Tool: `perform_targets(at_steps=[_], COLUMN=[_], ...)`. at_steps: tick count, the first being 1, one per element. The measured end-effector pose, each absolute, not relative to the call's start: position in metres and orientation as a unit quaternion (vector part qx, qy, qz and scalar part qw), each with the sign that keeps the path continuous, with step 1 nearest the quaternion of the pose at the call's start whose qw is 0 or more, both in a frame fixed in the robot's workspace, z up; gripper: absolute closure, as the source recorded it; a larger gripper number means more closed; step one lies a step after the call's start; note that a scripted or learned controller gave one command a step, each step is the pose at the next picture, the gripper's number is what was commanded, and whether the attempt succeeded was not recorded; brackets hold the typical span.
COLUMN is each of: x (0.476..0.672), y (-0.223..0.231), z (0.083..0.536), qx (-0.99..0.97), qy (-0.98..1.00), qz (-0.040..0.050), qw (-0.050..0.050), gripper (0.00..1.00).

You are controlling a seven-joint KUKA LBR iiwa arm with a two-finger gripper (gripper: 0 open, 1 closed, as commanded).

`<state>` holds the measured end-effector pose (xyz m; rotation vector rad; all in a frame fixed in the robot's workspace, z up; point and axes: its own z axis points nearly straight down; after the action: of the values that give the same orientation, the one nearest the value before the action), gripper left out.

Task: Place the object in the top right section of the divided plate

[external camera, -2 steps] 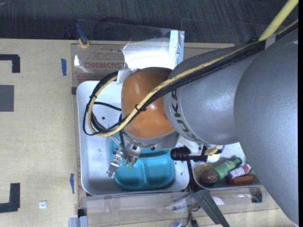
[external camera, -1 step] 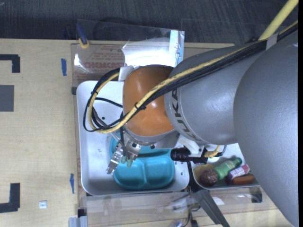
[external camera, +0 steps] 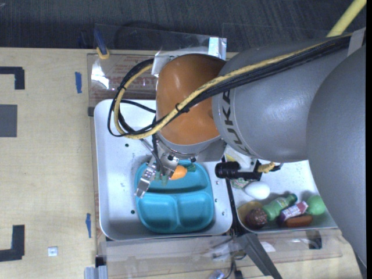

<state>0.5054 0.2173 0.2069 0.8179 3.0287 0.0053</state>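
Nearest the lens, the grey arm (external camera: 290,103) fills the right side of the view, with its orange band (external camera: 183,100) just above the wrist and black and yellow cables (external camera: 136,106) looping off to the left of it.

Going from the left: the wooden bench (external camera: 46,156) carries black marks and bits of blue tape. Next comes the left white bin (external camera: 110,173), and in it lies a teal divided plate (external camera: 174,205), with two sections along its lower edge and a larger one above them. The gripper (external camera: 152,176) hangs over the plate's upper left part, tilted, its metal fingers (external camera: 145,182) pointing down toward the plate's left rim. How the fingers stand cannot be told from this view. Just right of them, an orange object (external camera: 178,171) with a bit of green beside it sits in the upper part of the plate, close under the wrist and partly hidden by it; whether the fingers touch it cannot be told either.

Further right, the second white bin (external camera: 308,176) holds a white egg (external camera: 257,190), a dark brown round thing (external camera: 256,217), a green bottle (external camera: 278,207), a red sausage-like piece (external camera: 299,220) and a green lump (external camera: 315,204), all crowded together near its lower edge.
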Motion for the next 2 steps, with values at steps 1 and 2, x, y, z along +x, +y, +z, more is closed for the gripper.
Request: perform_targets(at_steps=[1, 2], x=[0.5397, 0.5359], y=[0.227, 0.2303], z=[0.1071, 0.0998], qx=[0.143, 0.078], qy=[0.99, 0.997], qz=[0.0022, 0.0066], qw=[0.0, 0.008], gripper=[0.0, 0.0])
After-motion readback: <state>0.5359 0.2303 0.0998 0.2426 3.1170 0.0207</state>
